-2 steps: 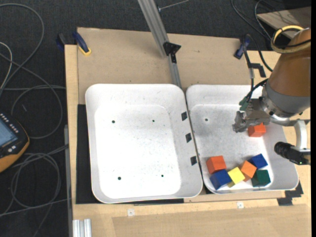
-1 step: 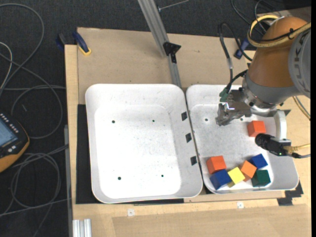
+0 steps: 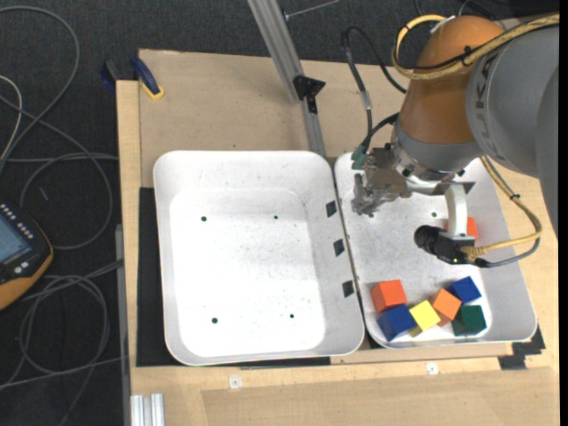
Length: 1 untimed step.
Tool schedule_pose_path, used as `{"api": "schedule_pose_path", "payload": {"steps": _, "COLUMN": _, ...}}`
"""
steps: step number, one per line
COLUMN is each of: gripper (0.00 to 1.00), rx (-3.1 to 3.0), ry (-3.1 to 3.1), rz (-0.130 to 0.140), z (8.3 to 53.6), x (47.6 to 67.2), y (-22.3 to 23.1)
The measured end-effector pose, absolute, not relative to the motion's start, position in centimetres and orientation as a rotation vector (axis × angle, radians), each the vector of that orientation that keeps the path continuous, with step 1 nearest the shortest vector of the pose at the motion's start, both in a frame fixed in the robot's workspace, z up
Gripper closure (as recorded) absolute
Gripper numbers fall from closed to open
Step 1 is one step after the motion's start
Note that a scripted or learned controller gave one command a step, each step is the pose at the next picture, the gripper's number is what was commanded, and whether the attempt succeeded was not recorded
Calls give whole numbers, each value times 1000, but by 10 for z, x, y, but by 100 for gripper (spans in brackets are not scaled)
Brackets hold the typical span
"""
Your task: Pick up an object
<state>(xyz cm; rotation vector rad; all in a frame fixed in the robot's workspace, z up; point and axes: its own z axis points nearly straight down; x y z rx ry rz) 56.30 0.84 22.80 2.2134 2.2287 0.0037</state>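
Camera view: claw [image 3: 366, 204] near bin divider [image 3: 342, 229].

The arm [image 3: 479, 78] reaches in from the right, hand [image 3: 366, 204] pointing down.

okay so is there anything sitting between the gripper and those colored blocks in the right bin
Nothing visible does. The gripper hangs over the upper left of the right bin, and bare white floor lies between it and the orange block, the nearest of the cluster along the bin's near edge.
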Motion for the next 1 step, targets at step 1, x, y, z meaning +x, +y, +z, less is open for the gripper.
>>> {"api": "schedule_pose_path", "payload": {"steps": 1, "gripper": 100, "rx": 2213, "ry": 2228, "rz": 6, "z": 240, "x": 585, "y": 51}}
